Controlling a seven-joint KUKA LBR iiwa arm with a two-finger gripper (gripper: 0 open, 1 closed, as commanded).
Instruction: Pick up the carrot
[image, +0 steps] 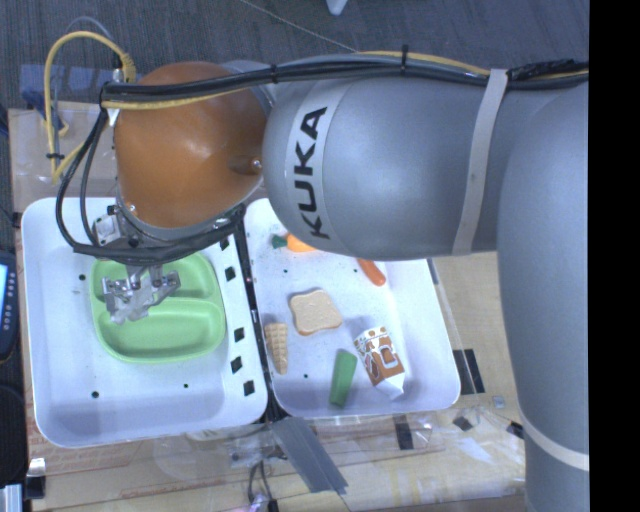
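Overhead, arm (400, 160) reads "KUKA" | fingers (138, 292) over green tray (195, 325) (spread unclear) | carrot (372, 271) apart

A green divided tray (165, 318) lies in the left bin (60, 400), toward its far half. In the right bin (435, 385), a slice of toast (315, 311) sits near the middle. An ice cream cone (276, 346) lies along the left edge, a green pickle (343, 377) near the front edge, and a small printed carton (381, 360) just right of it, toward the front right corner.
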